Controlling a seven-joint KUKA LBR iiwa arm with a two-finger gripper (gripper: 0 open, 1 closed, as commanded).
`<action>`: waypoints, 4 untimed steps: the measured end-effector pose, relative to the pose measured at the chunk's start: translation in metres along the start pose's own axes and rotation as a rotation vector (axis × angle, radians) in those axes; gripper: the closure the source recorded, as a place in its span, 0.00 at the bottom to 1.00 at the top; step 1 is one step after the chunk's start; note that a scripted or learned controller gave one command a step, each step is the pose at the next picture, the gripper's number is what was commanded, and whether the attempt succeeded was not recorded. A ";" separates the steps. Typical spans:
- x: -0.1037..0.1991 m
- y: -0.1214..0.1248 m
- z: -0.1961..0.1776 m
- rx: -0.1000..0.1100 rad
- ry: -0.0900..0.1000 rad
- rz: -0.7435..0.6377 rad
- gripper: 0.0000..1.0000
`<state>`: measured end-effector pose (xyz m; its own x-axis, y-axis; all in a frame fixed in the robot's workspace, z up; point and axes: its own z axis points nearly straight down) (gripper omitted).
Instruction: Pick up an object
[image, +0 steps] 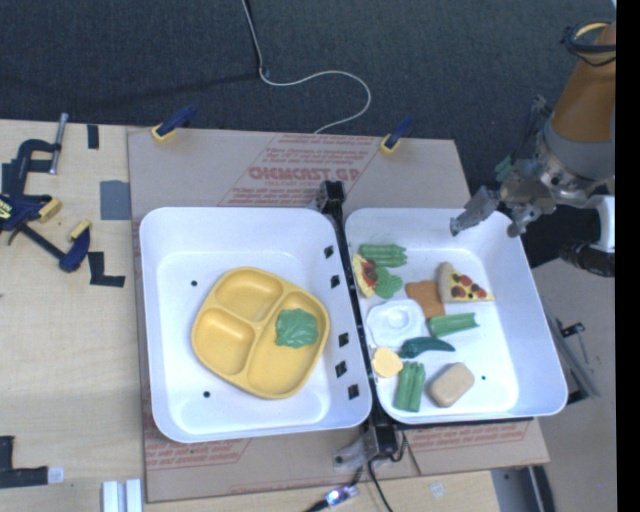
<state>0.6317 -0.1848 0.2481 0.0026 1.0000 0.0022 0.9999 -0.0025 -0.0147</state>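
White right bin (525, 300) holds the pizza (463, 285) nearest the gripper (487, 214), lying just below it in the view (fingers apart, holding nothing).

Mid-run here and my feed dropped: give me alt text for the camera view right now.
The gripper hangs over the far right corner of the right bin, holding nothing, above a scatter of toy food that includes a pizza slice and a fried egg. In the left bin, a yellow divided plate carries one green leafy piece.
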 end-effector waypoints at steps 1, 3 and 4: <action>0.001 0.002 -0.009 -0.013 -0.002 -0.003 0.00; 0.004 0.001 0.118 -0.009 -0.002 -0.005 0.00; 0.003 0.003 0.162 -0.018 -0.007 -0.006 0.00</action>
<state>0.6325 -0.1809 0.0857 -0.0033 1.0000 -0.0050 1.0000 0.0033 0.0031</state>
